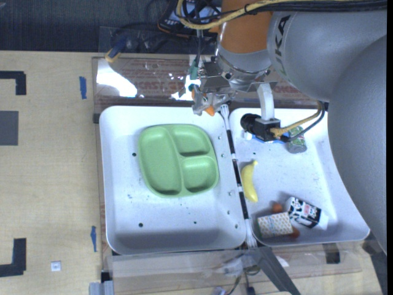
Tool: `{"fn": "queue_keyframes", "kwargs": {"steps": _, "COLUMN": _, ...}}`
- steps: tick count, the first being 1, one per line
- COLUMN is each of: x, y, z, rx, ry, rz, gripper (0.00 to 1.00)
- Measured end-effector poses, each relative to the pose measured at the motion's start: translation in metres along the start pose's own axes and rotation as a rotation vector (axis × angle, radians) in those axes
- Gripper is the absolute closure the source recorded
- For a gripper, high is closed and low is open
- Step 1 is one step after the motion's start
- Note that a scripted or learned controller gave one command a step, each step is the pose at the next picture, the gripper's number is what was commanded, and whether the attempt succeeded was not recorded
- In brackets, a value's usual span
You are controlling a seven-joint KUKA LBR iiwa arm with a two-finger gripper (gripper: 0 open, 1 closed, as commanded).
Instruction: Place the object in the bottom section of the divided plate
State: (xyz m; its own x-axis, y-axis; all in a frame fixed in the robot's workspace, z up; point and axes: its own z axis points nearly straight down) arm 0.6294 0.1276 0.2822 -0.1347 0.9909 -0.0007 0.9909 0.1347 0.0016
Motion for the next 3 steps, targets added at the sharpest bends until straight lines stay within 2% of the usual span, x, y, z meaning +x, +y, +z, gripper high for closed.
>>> {"fn": "queue_keyframes", "kwargs": {"steps": 1, "x": 0.062, "y": -0.081, "z": 0.036, "rx": 0.005, "ry": 0.001, "rz": 0.135, "gripper": 1.00}}
{"fn": "queue_keyframes", "kwargs": {"steps": 2, "x": 0.062, "y": -0.080, "z": 0.036, "rx": 0.005, "ry": 0.001, "rz": 0.135, "gripper": 0.00}}
{"fn": "queue_keyframes", "kwargs": {"steps": 3, "x": 0.023, "y": -0.002, "z": 0.048, "rx": 0.001, "ry": 0.000, "rz": 0.048, "gripper": 0.00}}
